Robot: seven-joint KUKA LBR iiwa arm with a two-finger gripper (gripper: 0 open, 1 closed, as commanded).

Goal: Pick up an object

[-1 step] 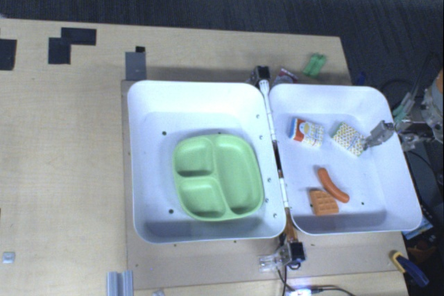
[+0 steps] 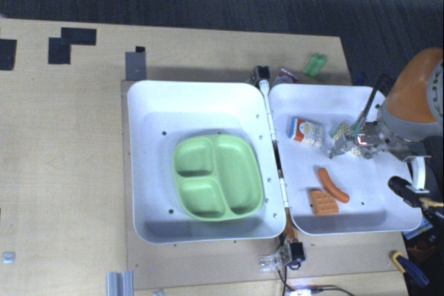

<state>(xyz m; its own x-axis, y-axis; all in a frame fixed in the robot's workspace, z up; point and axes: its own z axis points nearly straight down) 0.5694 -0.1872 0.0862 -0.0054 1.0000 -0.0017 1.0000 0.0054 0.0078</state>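
Tool (image 2: 345, 141) sits low in the right bin (image 2: 388, 215), near a crinkly packet (image 2: 340, 132). I cannot tell how it is set. I think I am reaching to grab. Next I must close and lift. The bin's right wall is near; the middle has room.

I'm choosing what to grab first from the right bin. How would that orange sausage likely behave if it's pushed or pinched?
The sausage looks round and elongated, so a sideways nudge would probably roll it across the right bin. Its smooth, slim shape might slip between fingers unless pinched across its middle. It seems small, likely light.
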